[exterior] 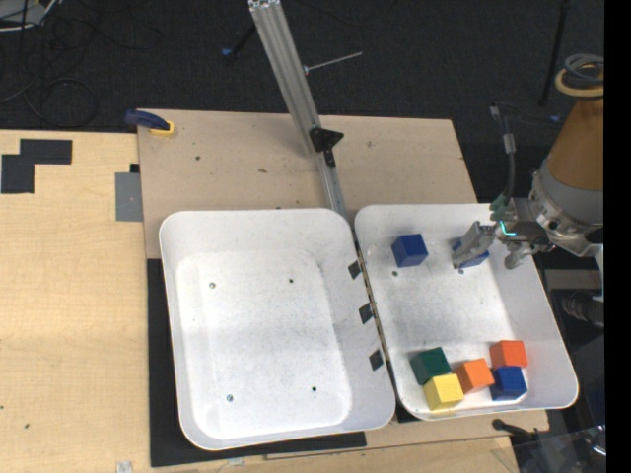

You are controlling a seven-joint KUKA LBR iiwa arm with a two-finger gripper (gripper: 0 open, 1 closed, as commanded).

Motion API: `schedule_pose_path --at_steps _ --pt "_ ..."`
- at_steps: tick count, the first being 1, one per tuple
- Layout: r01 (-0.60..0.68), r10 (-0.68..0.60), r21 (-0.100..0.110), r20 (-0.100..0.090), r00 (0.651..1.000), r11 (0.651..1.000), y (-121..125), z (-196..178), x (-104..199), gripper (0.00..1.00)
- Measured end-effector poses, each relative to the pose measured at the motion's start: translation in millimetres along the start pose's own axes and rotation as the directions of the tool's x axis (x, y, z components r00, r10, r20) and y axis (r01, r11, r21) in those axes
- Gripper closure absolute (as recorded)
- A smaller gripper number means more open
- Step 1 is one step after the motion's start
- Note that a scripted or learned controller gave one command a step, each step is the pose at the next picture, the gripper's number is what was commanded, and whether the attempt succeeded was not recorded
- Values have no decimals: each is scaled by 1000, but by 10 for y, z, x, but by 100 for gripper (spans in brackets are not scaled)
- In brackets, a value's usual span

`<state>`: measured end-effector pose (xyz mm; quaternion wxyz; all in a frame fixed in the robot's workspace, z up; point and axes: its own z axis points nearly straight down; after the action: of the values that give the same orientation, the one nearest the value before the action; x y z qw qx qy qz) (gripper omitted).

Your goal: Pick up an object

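The right bin holds a blue cube near its far left. At its near edge lies a cluster: a green cube, a yellow cube, an orange cube, a red-orange cube and a second blue cube. My gripper hovers over the far right part of this bin, to the right of the lone blue cube. Its fingers stand apart, open, with nothing between them.
The left bin sits beside the right one, joined by black clips. A slanted aluminium rail rises behind the bins. A blue and yellow clamp lies at the board's far left corner.
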<state>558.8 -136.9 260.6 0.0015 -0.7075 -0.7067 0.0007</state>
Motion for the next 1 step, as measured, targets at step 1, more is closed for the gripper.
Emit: schedule_pose_path --at_steps 1 --pt "1 -1 5 -1 1000 1000 24 442 30 0"
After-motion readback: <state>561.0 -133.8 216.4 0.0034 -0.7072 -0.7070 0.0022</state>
